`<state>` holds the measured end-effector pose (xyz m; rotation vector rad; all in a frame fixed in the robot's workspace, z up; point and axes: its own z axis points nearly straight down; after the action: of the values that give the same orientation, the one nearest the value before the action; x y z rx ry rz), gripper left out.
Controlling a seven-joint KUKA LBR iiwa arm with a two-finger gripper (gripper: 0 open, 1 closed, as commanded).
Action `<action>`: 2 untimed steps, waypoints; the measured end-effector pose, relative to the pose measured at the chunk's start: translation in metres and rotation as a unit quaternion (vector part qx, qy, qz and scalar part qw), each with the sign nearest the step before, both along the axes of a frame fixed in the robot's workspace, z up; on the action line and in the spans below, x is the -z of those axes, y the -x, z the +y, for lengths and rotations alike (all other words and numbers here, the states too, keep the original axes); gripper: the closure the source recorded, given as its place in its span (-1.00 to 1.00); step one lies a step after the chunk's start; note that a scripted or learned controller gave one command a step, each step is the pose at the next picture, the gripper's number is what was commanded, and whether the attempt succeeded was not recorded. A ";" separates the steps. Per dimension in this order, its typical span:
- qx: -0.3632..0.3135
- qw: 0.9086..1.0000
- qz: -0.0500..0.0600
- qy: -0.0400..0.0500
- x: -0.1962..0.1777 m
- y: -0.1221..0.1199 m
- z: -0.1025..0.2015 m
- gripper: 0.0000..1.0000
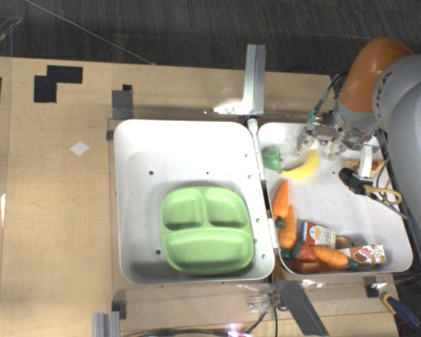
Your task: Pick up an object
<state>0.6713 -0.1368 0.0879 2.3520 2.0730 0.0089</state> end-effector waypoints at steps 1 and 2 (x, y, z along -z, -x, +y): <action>-0.037 0.999 -0.001 0.000 -0.002 0.033 0.027 -1.00; -0.037 0.999 -0.001 0.000 -0.002 0.033 0.027 -1.00</action>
<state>0.6380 -0.1101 0.0897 2.2722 2.1582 0.0126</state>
